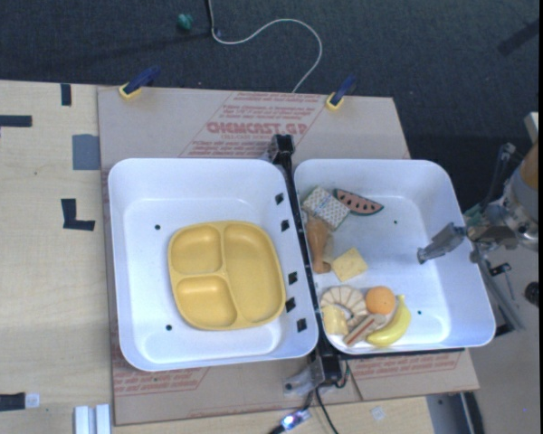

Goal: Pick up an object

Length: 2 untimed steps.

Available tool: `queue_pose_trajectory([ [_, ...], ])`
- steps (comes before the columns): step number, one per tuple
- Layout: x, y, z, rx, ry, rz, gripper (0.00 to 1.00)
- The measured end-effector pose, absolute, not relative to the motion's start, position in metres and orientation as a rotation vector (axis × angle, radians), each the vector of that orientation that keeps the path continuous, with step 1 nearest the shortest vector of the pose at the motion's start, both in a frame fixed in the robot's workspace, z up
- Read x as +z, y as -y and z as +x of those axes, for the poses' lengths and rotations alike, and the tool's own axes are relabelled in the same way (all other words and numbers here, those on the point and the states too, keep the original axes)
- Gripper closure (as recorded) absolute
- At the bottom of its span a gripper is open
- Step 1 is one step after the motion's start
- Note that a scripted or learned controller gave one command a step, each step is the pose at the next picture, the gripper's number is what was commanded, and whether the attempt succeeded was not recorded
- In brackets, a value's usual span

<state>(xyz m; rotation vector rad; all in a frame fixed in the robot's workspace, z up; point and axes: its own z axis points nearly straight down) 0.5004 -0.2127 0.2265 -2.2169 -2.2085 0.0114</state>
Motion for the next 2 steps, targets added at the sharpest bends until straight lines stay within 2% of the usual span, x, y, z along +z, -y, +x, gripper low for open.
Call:
queue_pose_trajectory([
  [1, 0.233, 0.212, 0.503, 0.002, 2.221, -2.22, 0.0],
  [2, 0.171, 0.218, 0.503, 0.006, 2.217, -2.217, 0.0],
])
